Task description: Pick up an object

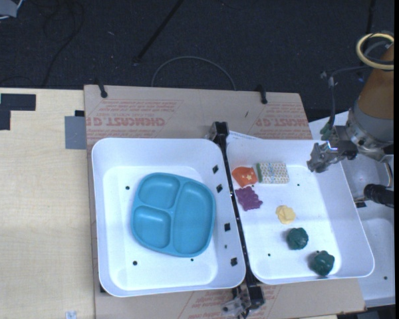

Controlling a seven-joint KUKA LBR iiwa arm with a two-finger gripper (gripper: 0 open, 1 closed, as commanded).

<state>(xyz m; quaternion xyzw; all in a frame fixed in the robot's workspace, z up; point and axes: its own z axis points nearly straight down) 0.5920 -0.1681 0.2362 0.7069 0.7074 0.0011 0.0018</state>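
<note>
You are looking down on a pale wooden bench [33,205] bearing black and grey patches. A printed cardboard sheet [193,111] lies across it. Behind, dark carpeted floor [206,25] carries loose black cables [163,22].

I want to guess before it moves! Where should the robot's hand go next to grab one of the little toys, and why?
Probably a short move left and down into the right bin. The hand sits over that bin's upper right rim, apart from every toy. The patterned block and the yellow piece lie nearest, so either looks like a fair first target. The blue plate lies in the other bin, farther off.
</note>
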